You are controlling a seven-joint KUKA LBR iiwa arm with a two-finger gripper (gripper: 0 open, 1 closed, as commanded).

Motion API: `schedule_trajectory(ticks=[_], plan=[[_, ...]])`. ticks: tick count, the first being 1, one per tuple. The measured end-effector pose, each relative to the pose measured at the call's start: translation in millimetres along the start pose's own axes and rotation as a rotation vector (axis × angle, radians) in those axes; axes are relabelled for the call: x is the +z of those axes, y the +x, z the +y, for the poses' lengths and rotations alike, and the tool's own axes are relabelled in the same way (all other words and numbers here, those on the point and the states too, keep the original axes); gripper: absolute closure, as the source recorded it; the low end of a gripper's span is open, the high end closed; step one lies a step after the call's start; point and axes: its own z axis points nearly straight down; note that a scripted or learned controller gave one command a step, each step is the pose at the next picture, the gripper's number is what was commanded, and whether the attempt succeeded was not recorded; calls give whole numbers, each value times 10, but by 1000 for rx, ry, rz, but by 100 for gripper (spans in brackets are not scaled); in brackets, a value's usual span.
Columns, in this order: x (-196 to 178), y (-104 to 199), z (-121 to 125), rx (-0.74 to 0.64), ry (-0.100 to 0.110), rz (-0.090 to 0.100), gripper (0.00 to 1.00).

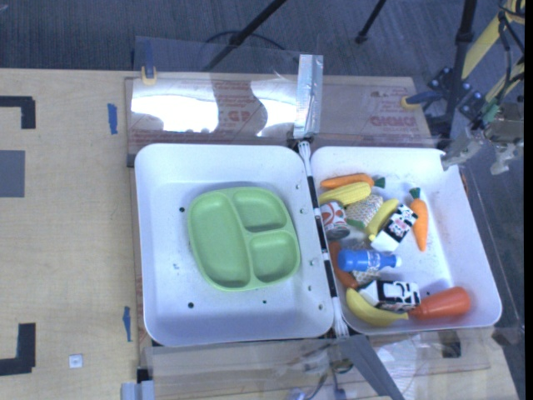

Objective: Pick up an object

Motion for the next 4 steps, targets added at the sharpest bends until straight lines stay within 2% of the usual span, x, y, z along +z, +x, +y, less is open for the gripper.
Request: schedule_trajectory(ticks=[1,2,3,4], plan=[[814,-136,158,-222,3,2,0],[1974,-222,535,-532,-2,2,0],[2096,92,718,-498,-4,-1,0],[2135,38,169,-644,-1,0,0]])
